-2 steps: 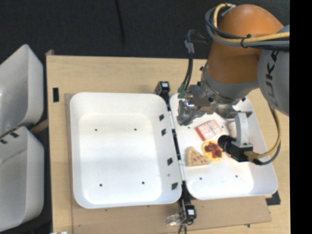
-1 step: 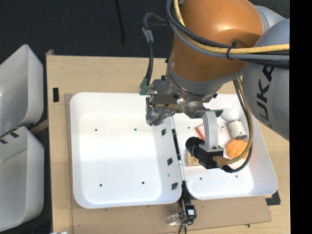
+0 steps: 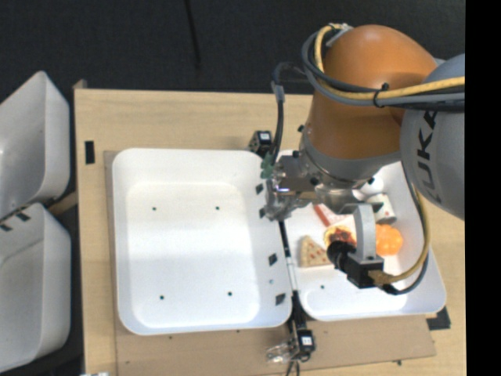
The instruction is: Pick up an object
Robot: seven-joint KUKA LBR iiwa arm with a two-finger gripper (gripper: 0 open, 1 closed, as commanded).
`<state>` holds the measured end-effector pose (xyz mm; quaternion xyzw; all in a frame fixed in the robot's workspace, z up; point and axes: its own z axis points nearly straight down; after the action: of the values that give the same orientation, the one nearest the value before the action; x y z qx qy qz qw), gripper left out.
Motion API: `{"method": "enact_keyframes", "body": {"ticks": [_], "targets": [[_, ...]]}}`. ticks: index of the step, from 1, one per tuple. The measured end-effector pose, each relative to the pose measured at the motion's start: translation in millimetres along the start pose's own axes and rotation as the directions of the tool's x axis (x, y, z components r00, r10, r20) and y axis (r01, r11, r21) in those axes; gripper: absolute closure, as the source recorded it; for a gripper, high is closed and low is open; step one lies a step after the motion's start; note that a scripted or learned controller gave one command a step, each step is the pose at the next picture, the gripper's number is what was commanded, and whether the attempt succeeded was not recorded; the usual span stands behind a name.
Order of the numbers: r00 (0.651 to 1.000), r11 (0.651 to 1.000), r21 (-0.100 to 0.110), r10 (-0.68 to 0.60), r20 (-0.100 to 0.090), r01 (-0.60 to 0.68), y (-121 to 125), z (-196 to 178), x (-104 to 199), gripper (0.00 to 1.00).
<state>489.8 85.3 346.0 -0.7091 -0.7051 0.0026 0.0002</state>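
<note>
White bins [image 3: 188, 233]: two, set side by side.
Orange ball [image 3: 391, 242]: one, right bin [image 3: 415, 292], toward right edge.
Tan wedge [image 3: 312, 252]: one, by left edge.
Gripper [image 3: 315, 197]: one, above right bin; grasp cannot be told.

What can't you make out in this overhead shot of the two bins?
Camera view:
1. the right bin, most of its floor hidden under the arm
2. the orange object, left side covered by the arm, shape unclear
3. the red item, mostly under the arm, too small to identify

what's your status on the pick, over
Tool over inner wall of right-hand shallow white bin. Orange round ball, tan wedge piece, thin red stick lying in that bin, none seen held. Grey-and-orange arm covers part of it.
</note>
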Motion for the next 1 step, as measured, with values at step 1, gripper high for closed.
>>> {"method": "enact_keyframes", "body": {"ticks": [1], "targets": [[1.000,1.000,-0.003,-0.001,-0.001,0.001,0.6,31.3,-49.4,1.00]]}}
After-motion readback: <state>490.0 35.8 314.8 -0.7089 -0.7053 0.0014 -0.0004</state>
